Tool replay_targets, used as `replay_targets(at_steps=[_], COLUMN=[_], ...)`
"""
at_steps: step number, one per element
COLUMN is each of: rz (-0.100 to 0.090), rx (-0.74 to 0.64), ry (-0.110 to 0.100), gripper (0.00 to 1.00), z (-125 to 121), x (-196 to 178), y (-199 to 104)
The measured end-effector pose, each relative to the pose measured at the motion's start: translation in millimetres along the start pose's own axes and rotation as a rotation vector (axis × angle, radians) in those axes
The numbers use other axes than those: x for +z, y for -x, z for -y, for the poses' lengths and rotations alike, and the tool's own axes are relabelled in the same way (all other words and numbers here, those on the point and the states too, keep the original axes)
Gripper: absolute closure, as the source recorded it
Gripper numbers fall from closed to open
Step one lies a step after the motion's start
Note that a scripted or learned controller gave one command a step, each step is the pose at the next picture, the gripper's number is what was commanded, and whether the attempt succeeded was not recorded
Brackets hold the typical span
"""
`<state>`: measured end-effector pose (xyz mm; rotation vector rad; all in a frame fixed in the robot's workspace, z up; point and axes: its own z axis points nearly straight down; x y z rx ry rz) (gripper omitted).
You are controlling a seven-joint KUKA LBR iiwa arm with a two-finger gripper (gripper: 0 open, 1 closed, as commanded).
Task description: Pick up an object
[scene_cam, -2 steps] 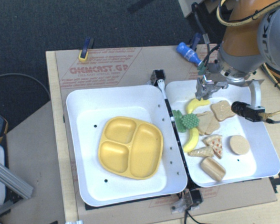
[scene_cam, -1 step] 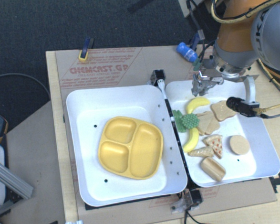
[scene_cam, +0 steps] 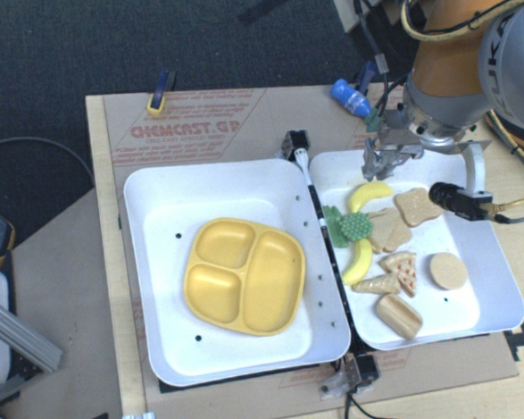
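Likely target: yellow banana (scene_cam: 369,193) at the far end of the right bin (scene_cam: 499,273), directly under the jaws (scene_cam: 380,164), which sit low over it; jaws' state: cannot tell, too small and cluttered. Nothing visibly gripped. Just beside it: green broccoli piece (scene_cam: 348,228), second banana (scene_cam: 359,262), bread slice (scene_cam: 416,206), cracker-like slab (scene_cam: 390,233), pizza slice (scene_cam: 401,271), round cookie (scene_cam: 447,271), tan block (scene_cam: 399,315), all loosely heaped toy food for picking. Left bin (scene_cam: 158,256) holds a yellow divided plate (scene_cam: 244,275), lying flat. Both bins rest on the desk (scene_cam: 194,128), on a cardboard sheet.
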<state>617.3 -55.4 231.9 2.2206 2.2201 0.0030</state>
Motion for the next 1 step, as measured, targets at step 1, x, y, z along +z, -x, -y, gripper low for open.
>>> replay_targets(at_steps=[1], rz=[0.001], rx=[0.0], ry=[0.001], gripper=[1.0], z=[-2.6], x=[-2.8], y=[9.3])
